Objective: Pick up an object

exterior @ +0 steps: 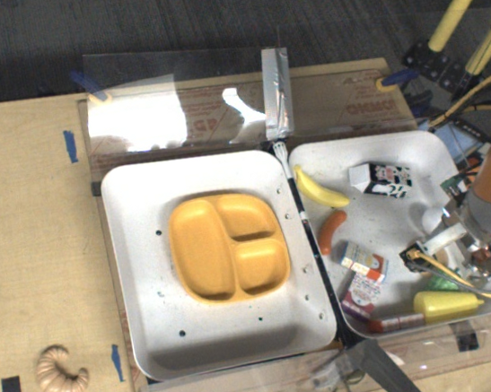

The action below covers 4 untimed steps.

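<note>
While your arm is reaching in from the right, its gripper (475,261) is hanging low over the right-hand side of the right bin (384,216), close to the front corner. You are not getting a clear look at the tool: it is sitting under the wrist and cabling, so whether it is spread apart or closed together cannot be told, and nothing is showing as gripped.

The things to pick are all lying in that right bin. A yellow oblong piece (446,302) is resting against the front wall, just below and left of the gripper, with a small green piece (439,284) just above it. A red and white packet (365,275) is lying near the bin's middle. An orange-red sausage shape (330,231) is sitting near the left wall, with a banana (320,191) just above it. A black and white carton (386,178) is lying toward the back, well apart from the gripper.

Beside it, the left bin (135,251) is holding a yellow divided tray (230,245). A tan coiled thing (62,370) is lying out on the bench (29,266), well left of both bins.
</note>
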Each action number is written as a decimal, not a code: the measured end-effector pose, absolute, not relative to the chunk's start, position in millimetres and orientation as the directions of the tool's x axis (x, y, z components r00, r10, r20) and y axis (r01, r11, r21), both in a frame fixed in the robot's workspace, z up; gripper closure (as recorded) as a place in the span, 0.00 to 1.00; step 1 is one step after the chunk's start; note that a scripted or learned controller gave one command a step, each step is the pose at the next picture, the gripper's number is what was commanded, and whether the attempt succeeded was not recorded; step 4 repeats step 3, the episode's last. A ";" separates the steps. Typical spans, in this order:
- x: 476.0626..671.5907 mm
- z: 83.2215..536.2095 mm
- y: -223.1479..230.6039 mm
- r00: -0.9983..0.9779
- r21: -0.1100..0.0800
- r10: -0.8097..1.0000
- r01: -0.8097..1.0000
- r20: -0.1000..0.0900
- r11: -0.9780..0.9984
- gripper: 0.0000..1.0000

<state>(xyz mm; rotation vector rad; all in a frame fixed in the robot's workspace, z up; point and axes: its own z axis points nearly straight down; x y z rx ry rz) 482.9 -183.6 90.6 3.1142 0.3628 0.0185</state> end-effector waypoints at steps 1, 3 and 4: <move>525.2 92.0 -112.9 0.979 0.007 0.205 0.205 0.018 -0.979 0.00; 534.4 92.9 -101.7 0.971 0.005 0.239 0.239 0.018 -0.971 0.00; 534.4 92.9 -101.7 0.971 0.005 0.239 0.239 0.018 -0.971 0.00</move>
